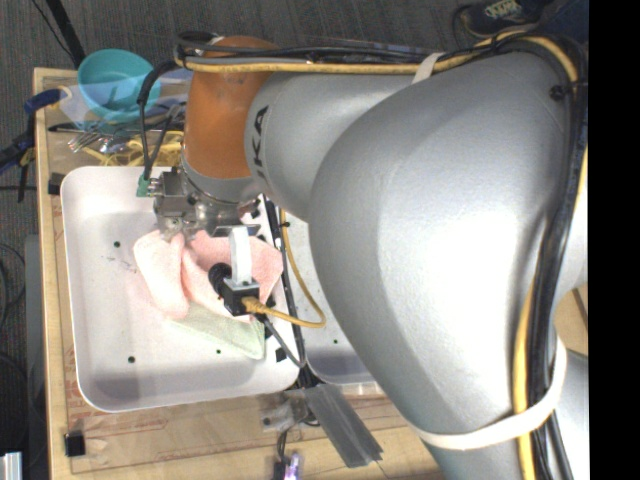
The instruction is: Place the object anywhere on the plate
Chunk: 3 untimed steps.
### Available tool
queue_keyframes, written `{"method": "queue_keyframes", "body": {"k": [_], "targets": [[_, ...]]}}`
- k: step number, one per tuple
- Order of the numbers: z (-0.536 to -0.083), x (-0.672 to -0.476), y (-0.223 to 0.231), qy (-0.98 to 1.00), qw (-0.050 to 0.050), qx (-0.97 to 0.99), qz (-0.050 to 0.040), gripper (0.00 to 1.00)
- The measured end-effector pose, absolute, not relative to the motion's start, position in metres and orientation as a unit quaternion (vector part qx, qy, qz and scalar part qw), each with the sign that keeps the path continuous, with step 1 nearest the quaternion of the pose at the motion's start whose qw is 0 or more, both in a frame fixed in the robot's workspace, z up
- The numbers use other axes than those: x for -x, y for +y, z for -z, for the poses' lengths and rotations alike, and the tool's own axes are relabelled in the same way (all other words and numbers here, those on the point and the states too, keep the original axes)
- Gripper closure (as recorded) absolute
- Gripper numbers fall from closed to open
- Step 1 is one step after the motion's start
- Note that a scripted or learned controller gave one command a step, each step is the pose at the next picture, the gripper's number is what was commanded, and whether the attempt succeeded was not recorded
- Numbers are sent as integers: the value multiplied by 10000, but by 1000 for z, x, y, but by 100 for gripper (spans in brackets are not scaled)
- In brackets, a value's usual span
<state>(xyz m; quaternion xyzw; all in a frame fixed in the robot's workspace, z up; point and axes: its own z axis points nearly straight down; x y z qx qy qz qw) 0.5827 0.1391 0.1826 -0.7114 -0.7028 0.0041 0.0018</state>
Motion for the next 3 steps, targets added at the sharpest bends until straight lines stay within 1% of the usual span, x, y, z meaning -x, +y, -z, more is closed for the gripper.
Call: {"method": "queue_keyframes", "body": {"k": [1, 2, 3], "targets": [[-167, -541, 100, -7759, 22, 6309, -24, 100], [-97, -480, 146, -6287, -19, 7776, 52, 100], [-191, -484, 72, -7025, 9, 7117, -6, 100]]}}
